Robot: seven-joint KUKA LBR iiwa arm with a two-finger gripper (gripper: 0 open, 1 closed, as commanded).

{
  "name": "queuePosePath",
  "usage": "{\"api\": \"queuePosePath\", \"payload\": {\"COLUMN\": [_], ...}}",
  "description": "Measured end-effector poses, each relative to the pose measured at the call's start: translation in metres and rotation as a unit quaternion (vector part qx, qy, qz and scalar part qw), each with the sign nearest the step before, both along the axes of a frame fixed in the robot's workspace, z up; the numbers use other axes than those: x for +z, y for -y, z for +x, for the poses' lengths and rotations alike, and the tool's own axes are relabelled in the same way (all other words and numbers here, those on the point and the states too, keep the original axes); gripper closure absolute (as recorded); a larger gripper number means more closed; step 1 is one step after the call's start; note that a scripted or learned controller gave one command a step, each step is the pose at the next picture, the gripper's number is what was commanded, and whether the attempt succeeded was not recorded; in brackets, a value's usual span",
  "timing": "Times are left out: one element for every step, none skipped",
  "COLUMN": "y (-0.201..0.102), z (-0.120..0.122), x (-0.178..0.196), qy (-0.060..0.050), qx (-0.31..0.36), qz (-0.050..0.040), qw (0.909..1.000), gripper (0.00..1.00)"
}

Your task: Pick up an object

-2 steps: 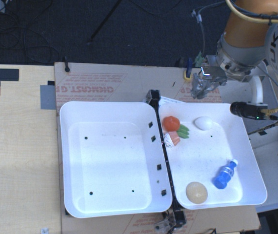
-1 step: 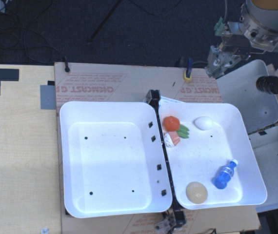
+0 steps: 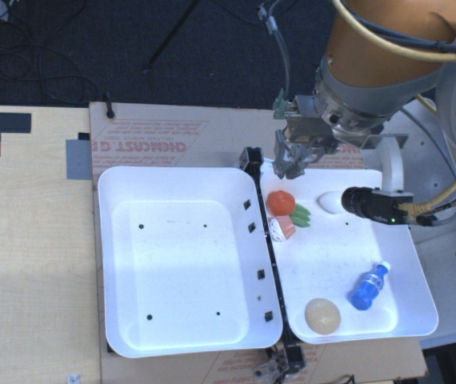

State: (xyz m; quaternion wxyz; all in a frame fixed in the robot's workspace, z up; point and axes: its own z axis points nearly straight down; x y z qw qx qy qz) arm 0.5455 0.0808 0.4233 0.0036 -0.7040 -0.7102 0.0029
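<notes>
Tomato (image 3: 280, 202), blue bottle (image 3: 369, 286), beige disc (image 3: 322, 316) in right bin (image 3: 420, 294); pincer (image 3: 290, 165) state unclear.

Pale wooden bench (image 3: 28, 238) below dark carpeted floor (image 3: 132, 38).

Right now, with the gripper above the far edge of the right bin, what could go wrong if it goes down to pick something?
1. The gripper hangs near the rim of the right bin and the black divider, so it may strike them.
2. The red tomato-like object, the green piece and a small red-and-white object lie crowded together, so a grasp may push one aside or catch two.
</notes>
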Motion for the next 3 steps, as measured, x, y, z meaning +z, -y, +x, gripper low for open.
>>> {"api": "queuePosePath", "payload": {"y": [-0.031,-0.061,0.048], "z": [-0.052,-0.072,-0.069], "x": [0.119,-0.042,0.063], "qy": [0.009,-0.006,0.008], "qx": [-0.001,-0.002,-0.009], "qz": [0.0016,-0.0034,-0.0011], "qw": [1.0000,1.0000,0.9999], "gripper": [1.00,1.00,1.00]}}
